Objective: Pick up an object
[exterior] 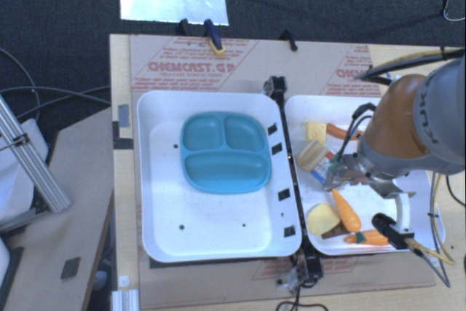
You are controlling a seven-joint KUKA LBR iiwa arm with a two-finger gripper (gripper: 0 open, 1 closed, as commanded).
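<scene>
My gripper [336, 178] is low in the right bin [306, 109], among the toy food. Its tip sits just above the top end of an orange carrot [346, 210] and beside a small blue and white item [320, 173]. A tan bread roll [311, 154] lies just left of the tip. Nothing shows as held between the fingers. A yellow cheese block [316, 131] and an orange sausage [336, 132] lie at the back of this bin. The grey arm with its orange band [397, 120] covers the bin's right part.
A pale yellow rounded piece [322, 218] and a second carrot [368, 237] lie near the right bin's front wall. The left bin [164, 229] holds a blue divided plate [224, 153]. A ridge with black clips [284, 156] separates the two bins.
</scene>
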